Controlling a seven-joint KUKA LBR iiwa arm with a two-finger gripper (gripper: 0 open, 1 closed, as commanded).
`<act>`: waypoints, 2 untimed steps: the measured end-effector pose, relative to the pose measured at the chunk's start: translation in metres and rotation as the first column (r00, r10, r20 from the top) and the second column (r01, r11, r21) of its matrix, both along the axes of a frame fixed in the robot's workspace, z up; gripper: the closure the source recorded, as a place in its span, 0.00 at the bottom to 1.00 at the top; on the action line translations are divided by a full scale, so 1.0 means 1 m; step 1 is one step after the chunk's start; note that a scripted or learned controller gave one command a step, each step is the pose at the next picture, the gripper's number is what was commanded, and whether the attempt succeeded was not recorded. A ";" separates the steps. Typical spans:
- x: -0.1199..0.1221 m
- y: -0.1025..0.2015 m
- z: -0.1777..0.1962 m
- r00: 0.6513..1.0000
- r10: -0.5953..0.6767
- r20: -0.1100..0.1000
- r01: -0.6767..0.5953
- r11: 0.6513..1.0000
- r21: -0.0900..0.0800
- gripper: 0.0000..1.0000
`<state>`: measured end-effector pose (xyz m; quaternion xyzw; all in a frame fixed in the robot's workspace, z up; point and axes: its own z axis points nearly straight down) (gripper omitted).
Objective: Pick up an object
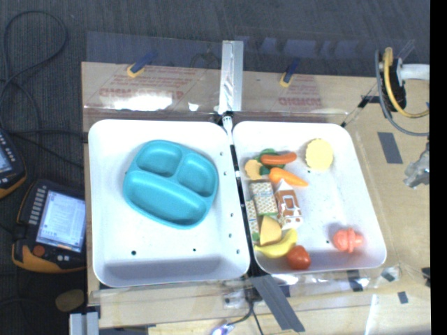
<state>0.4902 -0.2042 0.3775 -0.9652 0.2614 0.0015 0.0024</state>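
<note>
The left white bin (112, 257) holds a blue three-part plate (171, 182). In the right white bin (363, 201) lie several toy foods: a pale yellow round piece (318, 153), an orange sausage (277, 158), a carrot (288, 178), a cracker block (263, 198), a white and red carton (288, 209), a banana (276, 247), a red tomato (298, 257) and a pink-orange piece (347, 239). A grey part of my gripper (418, 169) shows at the right edge, outside the right bin and well away from every object. Nothing is seen in it.
A metal post (231, 75) stands behind the seam between the bins. Yellow cables (391, 89) hang at the upper right. A teach pendant (54, 223) lies on the floor at the left. Tape marks dot the bench to the right.
</note>
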 end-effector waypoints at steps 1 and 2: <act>0.014 -0.018 0.008 0.952 0.305 0.004 -0.305 0.952 0.001 1.00; 0.001 -0.018 0.023 0.947 0.322 0.008 -0.322 0.947 0.003 1.00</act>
